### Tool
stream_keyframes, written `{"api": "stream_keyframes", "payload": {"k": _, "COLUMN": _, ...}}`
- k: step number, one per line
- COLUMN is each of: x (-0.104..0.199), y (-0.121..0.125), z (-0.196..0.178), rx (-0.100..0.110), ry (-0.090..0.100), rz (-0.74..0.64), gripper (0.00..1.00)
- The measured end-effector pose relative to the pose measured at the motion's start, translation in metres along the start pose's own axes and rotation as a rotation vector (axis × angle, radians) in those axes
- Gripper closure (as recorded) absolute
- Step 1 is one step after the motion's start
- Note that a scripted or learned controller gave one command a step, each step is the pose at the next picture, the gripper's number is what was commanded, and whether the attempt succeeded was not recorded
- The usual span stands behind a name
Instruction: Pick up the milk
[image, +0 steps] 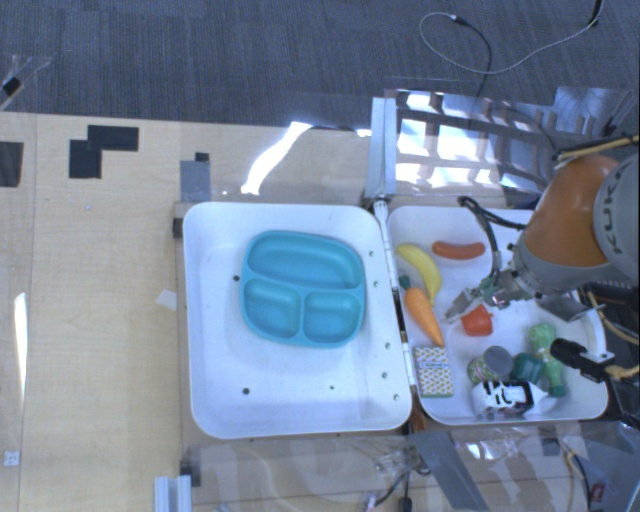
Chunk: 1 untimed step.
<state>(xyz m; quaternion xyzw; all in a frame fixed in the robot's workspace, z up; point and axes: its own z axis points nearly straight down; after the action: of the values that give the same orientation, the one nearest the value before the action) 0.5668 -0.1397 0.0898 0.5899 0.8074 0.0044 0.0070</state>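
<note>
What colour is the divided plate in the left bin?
Light blue, a plain turquoise shade; the divided plate shows clearly in the camera view, lying in the left bin.

The pincer (468, 302) has bright, reflective metal fingers. Below it, the right bin (590, 400) is smooth white plastic with a slight sheen; the left bin (210, 300), well to the pincer's left, has the same finish. The blue sectioned plate (303, 287) in the left bin is smooth matt plastic. The table (90, 330) shows a pale wood-grain surface with glare patches. The arm shell (565, 215) to the pincer's right is glossy orange. Beyond the table, the floor (250, 50) is rough dark carpet.
</note>
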Motion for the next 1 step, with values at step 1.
{"api": "stream_keyframes", "payload": {"k": 1, "x": -0.0398, "y": 0.0438, "z": 0.003, "rx": 0.007, "ry": -0.001, "rz": 0.465, "gripper": 0.0}}
